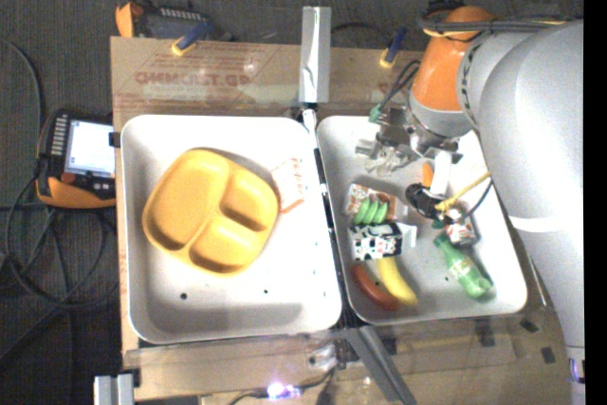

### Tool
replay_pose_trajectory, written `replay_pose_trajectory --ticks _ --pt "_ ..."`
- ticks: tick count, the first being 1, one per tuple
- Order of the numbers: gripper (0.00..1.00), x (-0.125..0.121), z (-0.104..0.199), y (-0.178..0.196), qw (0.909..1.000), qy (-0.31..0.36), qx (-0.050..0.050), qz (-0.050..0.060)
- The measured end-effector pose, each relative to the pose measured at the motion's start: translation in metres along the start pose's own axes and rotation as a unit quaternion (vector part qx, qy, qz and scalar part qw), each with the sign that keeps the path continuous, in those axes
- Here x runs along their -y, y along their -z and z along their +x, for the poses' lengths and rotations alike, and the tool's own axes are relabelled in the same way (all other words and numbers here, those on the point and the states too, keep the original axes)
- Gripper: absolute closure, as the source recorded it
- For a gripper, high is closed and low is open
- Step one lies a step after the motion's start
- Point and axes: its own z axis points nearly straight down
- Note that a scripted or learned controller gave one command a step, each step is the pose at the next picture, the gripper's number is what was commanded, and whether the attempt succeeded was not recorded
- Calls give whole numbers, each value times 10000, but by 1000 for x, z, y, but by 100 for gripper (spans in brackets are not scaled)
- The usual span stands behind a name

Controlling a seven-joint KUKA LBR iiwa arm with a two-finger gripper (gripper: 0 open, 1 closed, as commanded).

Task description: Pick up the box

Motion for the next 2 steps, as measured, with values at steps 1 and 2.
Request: replay_pose_trajectory --ticks 1,2 --pt "0 1 0 -2 10000 2 5 13" --pt "0 1 0 -2 10000 2 5 13"
